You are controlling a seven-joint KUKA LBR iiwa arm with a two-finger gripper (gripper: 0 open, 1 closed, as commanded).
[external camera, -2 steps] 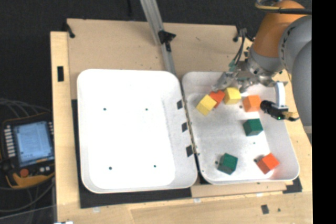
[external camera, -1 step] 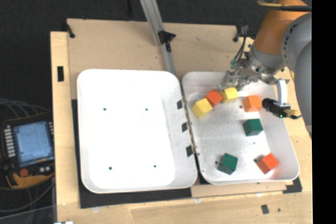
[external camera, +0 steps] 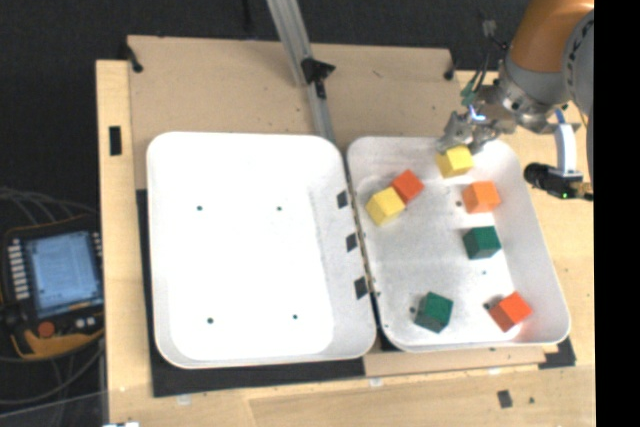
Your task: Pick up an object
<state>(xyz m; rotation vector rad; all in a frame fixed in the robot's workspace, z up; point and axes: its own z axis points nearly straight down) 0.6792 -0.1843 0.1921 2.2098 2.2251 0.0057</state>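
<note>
while the grey arm point(external camera: 560, 25) with its orange band is reaching in over the far right corner of the counter point(external camera: 250, 80), its claw point(external camera: 465, 133) is hovering at the far edge of the right bin point(external camera: 545, 265), right over a yellow cube point(external camera: 455, 161); the cube is sitting just under the fingertips, and whether the claw is open, closed or gripping it i cannot tell.

the counter is showing as pale tan board, standing against a black floor, with two shallow white bins lying side by side on a dark mat. the left bin point(external camera: 245, 245) is showing only a few small dark dots. the right bin is carrying another yellow cube point(external camera: 385, 205) touching an orange one point(external camera: 407, 185) near its far left corner, an orange cube point(external camera: 481, 196) and a green cube point(external camera: 481, 241) toward its right edge, a green cube point(external camera: 433, 311) at the near edge, and an orange cube point(external camera: 510, 310) in the near right corner.

a metal pole point(external camera: 285, 10) is slanting up from between the bins. a handheld pendant point(external camera: 55, 280) with a lit screen is lying off the counter's left edge, its writing too small to read, its cables partly cut off.
</note>
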